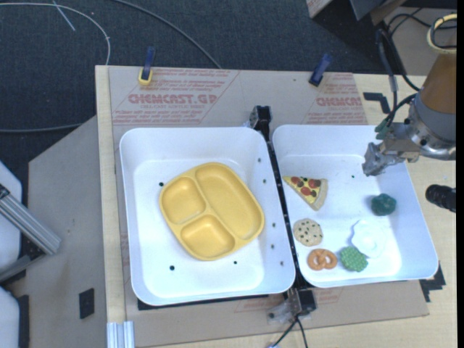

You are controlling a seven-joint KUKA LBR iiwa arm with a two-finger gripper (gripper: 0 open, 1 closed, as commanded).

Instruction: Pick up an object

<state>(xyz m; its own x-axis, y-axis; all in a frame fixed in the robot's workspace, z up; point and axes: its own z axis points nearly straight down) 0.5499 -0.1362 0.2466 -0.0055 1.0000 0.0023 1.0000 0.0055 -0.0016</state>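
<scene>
Toy food lies scattered in the right bin (413, 194): a pizza slice (307, 189), a cookie (308, 232), a pretzel (321, 259), a green waffle-like piece (354, 259), a white piece (367, 238) and a dark green lump (383, 204). From where I stand, the jaws (373, 162) hang over that bin's upper right part, above the lump and apart from it, and whether they're open or shut I cannot tell. A yellow divided tray (211, 210) sits in the left bin (145, 165) on the table (116, 194).

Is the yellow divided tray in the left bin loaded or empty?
Empty: the yellow divided tray shows three bare compartments; the toy foods lie in the right bin.
</scene>
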